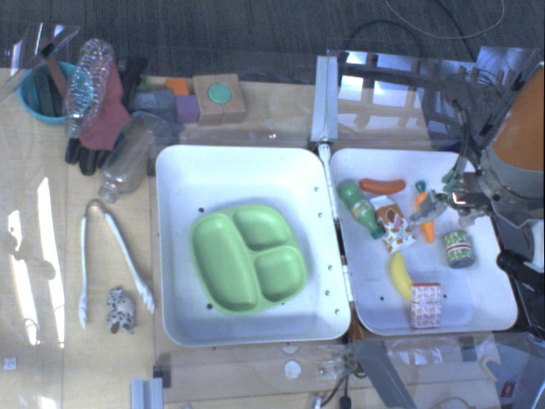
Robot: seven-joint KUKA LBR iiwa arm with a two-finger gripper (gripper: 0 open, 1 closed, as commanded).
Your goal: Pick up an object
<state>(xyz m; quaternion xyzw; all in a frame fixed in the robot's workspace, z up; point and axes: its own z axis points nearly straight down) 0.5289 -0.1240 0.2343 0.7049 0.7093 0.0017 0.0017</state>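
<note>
Dark carpet runs behind the wooden counter (51, 254), and from my station I read the layout as a sorting setup: two shallow white bins side by side, clutter pushed off to the edge so it stays out of reach.

Largest first. My arm (519, 143) comes in from the right, its orange band hanging over the right bin (502, 309), which I take to be the source of pick candidates. The left bin (179, 313) carries only a green divided tray (249, 258), probably the drop side.

Off to the left on the counter lie a clear plastic bottle (128, 156), dark gloves (94, 147), white tongs (115, 258) and a small spotted toy (121, 309); none look intended for this task.

Inside the right bin the small things sit scattered and mostly apart, which leaves room for a grasp: a green bottle (358, 207), a sausage (383, 185), a snack packet (394, 227), a banana (400, 275), a patterned cube (426, 303), a small can (458, 248), and an orange carrot-like piece (426, 227).

The end effector (447, 198) hovers just above the bin's upper middle, near the carrot piece and the can. I cannot tell whether it is spread or pressed together, and I see nothing pinched in it, so I judge the pick not yet made.
</note>
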